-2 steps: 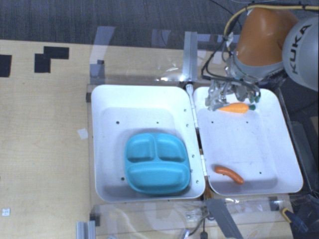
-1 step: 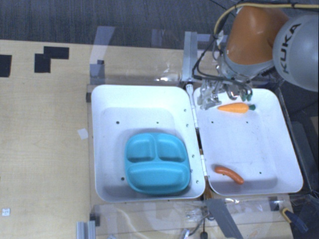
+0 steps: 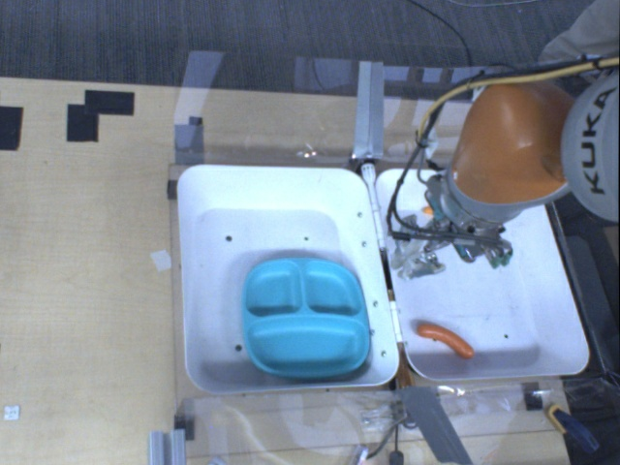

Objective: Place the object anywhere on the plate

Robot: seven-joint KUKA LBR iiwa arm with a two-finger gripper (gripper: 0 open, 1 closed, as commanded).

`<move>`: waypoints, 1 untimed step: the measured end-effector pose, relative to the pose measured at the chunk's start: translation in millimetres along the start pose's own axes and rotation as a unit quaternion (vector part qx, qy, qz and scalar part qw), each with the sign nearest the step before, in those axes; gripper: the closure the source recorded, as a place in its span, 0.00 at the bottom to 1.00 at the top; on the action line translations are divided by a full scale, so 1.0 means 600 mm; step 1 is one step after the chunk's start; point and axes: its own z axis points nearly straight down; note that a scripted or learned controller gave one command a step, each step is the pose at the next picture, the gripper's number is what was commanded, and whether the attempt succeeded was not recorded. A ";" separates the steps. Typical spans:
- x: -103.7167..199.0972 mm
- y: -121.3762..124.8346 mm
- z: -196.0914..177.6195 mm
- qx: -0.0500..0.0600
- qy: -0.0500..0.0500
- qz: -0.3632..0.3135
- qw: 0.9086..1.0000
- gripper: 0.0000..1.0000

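Table [image 3: 87,260], carrying two white bins. Left bin [image 3: 208,211]: blue sectioned plate [image 3: 305,318], bare. Right bin [image 3: 542,327]: orange sausage-shaped object [image 3: 446,338] lying near the front wall. Pincer [image 3: 455,250]: poised above that bin's rear half, carrying nothing; state cannot be told. Step: reaching to pick. Next: descend forward over the object, close.

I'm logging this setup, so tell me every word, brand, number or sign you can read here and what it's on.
"KUKA" in dark letters, running vertically on the grey arm, cut off at the picture's edge.
Nothing readable on the blue plate, the white bins or the bench; its black blocks are shapes, not letters.
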 end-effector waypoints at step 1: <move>-0.081 -0.057 0.000 0.000 -0.002 -0.068 0.998 1.00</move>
